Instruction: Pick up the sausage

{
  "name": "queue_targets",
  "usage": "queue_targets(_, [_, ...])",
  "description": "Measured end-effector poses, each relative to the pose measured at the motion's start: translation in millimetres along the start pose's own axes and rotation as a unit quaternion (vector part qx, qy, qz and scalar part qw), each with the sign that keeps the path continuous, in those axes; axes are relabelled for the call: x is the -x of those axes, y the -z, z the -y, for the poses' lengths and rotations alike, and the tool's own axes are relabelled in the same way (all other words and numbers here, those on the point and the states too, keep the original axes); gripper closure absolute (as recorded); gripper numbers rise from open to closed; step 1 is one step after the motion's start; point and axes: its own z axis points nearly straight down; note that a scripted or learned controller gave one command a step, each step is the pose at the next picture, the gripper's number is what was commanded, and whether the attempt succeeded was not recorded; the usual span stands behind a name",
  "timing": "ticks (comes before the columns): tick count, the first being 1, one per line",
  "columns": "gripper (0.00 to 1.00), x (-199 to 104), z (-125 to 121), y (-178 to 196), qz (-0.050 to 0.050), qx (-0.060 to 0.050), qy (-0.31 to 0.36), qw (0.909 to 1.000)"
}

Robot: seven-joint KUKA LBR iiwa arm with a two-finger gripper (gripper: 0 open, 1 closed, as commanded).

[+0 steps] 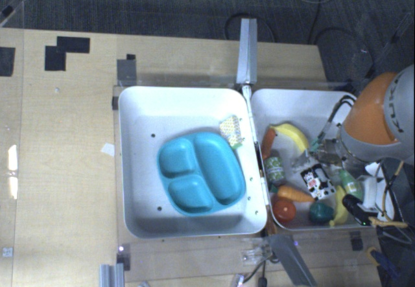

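- The sausage [268,140], a reddish-brown elongated item, lay in the right bin [305,99] against its left wall, just left of the banana [292,133] and above the green can [274,168].
- The end effector [322,149] hung over the middle of the right bin, to the right of the banana and apart from the sausage. Whether it was apart or together could not be told from the camera view, and nothing was seen held in it.
- The step in hand was judged to be the approach to the sausage, with the grasp not yet made.
- Recommended procedure: shift the end effector towards the left of the frame, past the banana, and centre it over the middle of the sausage.
- Align the grasp across the short axis of the sausage, since it lay roughly along the bin wall.
- Caution: the wall and the banana left little room on either side, so a descent off centre would likely strike one of them or nudge the sausage.
- The carrot [295,194] and the red round fruit [283,210] lower in the bin resembled the target in colour and were to be avoided.
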Motion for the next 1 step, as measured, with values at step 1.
queue_targets(1, [0.0, 20.9, -9.7, 0.5, -0.006, -0.002, -0.1, 0.995])
